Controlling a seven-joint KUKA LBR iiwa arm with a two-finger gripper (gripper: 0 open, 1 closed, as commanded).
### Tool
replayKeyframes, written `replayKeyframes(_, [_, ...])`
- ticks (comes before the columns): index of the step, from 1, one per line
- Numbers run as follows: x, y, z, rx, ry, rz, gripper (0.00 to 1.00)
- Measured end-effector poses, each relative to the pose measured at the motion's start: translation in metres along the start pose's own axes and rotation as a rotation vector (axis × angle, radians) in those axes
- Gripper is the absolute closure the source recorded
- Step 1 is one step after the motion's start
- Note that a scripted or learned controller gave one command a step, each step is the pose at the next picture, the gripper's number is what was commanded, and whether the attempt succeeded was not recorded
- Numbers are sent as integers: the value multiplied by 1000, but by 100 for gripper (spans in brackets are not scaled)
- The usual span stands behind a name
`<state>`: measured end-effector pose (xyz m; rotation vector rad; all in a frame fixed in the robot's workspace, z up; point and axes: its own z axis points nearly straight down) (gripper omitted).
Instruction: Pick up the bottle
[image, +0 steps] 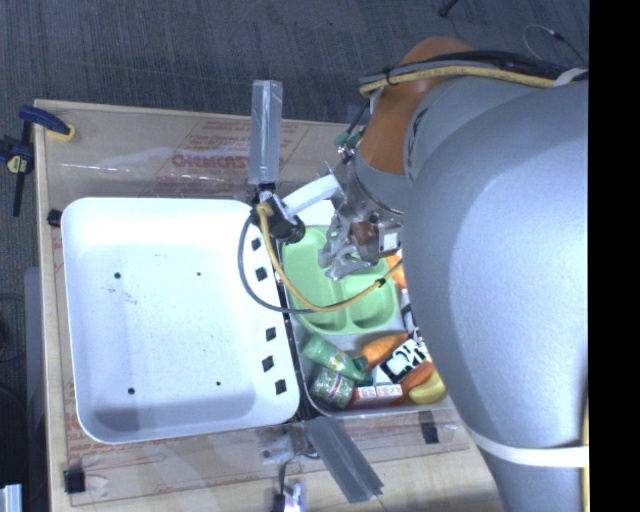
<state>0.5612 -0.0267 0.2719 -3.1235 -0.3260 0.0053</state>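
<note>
A green bottle (331, 378) lies on its side in the near left corner of the right bin (312, 408). My gripper (343, 254) hangs over a light green divided plate (318, 285) in the middle of that bin, well behind the bottle and apart from it. Nothing shows between the gripper and the plate. The grey arm with its orange band (395, 130) covers the right half of the bin.
An orange carrot-like piece (381, 349), a black-and-white pack (405, 360) and yellow-orange items (425, 386) crowd beside the bottle. A black and yellow cable (262, 262) loops over the wall between the bins. The left white bin (90, 300) lies to the left.
</note>
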Motion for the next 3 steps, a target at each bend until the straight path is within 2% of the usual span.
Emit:
replayKeyframes(1, [33,-9,-146,3,-1,-214,100])
replayKeyframes(2, [81,-117,67,0,-4,-192,100])
replayKeyframes(3, [82,-117,65,-1,-1,-192,0])
